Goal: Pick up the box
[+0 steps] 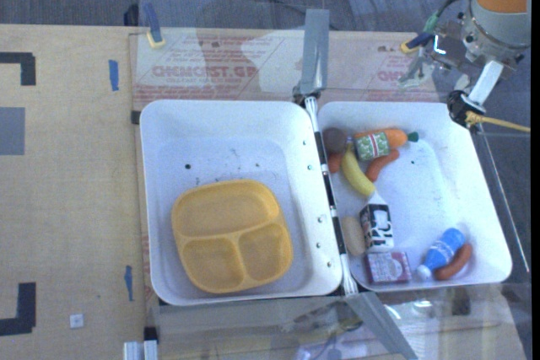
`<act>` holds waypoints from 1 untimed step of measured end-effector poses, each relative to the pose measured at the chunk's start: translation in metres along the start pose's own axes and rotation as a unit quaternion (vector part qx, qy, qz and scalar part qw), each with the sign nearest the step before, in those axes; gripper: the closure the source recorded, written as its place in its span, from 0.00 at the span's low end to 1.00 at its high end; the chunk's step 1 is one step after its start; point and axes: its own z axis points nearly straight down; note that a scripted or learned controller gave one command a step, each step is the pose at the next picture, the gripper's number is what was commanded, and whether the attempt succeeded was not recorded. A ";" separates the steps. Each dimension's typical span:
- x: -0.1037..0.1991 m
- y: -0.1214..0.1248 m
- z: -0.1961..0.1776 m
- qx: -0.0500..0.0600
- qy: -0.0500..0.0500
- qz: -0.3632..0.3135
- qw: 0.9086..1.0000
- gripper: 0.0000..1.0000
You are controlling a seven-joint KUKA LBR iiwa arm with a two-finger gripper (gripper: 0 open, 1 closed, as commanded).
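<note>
We find the gripper (422, 63) past the far right corner of the right bin (483, 181), above the bench. We cannot tell whether it is parted or closed. The maroon box (388, 267) lies at the near edge of the right bin, just beside a black-and-white carton (377, 225) and a blue bottle (440, 251), well apart from the gripper. The left bin (169, 139) holds a yellow divided plate (232, 233).

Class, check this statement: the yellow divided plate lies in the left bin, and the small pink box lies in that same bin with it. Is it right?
Not quite. The camera view shows the yellow divided plate in the left bin, but the small pink box lies in the right bin, near its lower edge beside a blue bottle.
</note>
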 end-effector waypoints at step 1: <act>-0.034 -0.091 0.160 -0.001 0.001 -0.219 0.976 0.00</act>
